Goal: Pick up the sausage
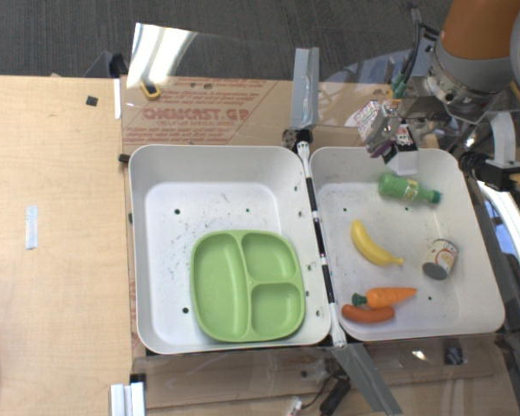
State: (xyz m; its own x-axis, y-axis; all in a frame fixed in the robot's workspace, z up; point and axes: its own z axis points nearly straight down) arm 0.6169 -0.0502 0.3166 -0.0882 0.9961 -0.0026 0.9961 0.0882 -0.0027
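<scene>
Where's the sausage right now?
The sausage lies in the right bin near its front edge, at the front-left corner, right against the carrot and just below the banana.

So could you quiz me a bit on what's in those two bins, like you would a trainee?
1. True or false: the sausage lies touching the carrot.
2. Which bin holds the green plate? A) left bin B) right bin
3. Fill in: the gripper hovers at the right bin's far edge, nearest the green ____.

Key
1. True; they lie side by side at the near edge.
2. A.
3. Bottle. The banana and can lie nearer the middle.
</scene>
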